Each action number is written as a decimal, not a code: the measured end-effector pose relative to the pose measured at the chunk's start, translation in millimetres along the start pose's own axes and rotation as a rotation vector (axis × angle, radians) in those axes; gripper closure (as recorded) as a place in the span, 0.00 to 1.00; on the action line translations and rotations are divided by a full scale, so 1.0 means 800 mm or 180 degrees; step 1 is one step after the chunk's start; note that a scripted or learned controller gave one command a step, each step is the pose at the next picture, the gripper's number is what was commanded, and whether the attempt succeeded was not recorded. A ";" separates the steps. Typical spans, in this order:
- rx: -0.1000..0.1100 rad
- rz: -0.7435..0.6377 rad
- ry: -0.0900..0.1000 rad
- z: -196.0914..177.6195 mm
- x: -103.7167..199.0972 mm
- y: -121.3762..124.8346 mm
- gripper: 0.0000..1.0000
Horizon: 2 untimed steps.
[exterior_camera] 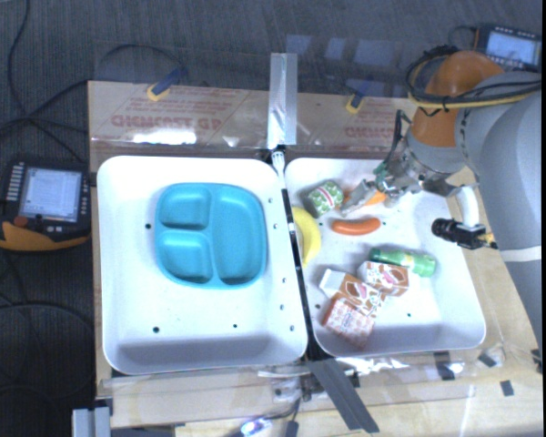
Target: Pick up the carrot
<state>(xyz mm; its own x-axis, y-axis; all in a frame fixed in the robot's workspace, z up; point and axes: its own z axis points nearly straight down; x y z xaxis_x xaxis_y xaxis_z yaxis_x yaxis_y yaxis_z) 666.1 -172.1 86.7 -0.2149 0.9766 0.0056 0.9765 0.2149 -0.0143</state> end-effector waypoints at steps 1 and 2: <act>-0.0042 -0.0505 -0.0031 -0.091 -0.006 -0.044 0.00; -0.0043 -0.1685 -0.0041 -0.012 -0.035 -0.016 0.00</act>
<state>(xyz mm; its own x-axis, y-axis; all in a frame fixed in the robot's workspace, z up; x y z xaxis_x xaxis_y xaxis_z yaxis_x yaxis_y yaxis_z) 660.1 -202.3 96.1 -0.6787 0.7344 -0.0038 0.7344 0.6787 0.0001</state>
